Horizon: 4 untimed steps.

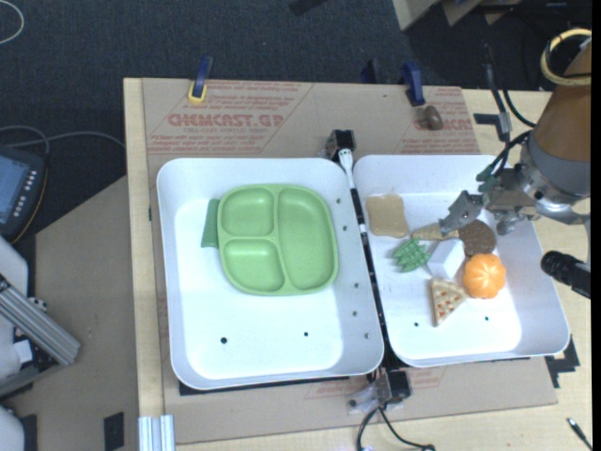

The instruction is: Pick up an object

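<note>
Evidently the right white plastic bin point(526, 341) serves as the picking ground: a round orange fruit point(484, 276), a triangular pizza-slice toy point(446, 299), a small green leafy toy point(410, 253), a tan square slice point(386, 215) and a brown round cookie-like piece point(478, 238) lie clustered together there. The grey two-finger gripper point(470, 209) hangs low over that cluster, just above the brown piece, its fingers spread with nothing between them, presumably poised to descend. The left white bin point(188, 318) holds a light green divided plate point(278, 238), well apart from the gripper.
</note>
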Motion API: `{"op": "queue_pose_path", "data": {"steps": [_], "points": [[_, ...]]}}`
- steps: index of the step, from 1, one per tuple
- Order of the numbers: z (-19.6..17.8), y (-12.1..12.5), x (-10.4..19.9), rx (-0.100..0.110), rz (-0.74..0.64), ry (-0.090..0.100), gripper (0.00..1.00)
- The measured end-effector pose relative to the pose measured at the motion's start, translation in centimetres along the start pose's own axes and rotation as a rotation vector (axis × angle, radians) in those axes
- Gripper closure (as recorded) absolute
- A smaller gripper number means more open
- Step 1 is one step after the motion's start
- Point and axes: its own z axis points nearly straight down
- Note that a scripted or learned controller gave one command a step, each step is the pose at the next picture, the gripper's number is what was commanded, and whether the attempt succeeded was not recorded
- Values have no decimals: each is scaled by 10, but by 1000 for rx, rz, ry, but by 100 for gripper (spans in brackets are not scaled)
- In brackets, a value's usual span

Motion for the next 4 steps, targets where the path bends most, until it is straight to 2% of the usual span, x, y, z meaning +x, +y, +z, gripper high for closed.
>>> {"op": "queue_pose_path", "data": {"steps": [1, 2, 3, 4], "points": [[-6, 2, 0, -12, -2, -2, 0], [37, 0, -2, -7, -2, -1, 0], [100, -4, -4, -6, -1, 0, 0], [151, -3, -5, -12, -1, -3, 0]]}}
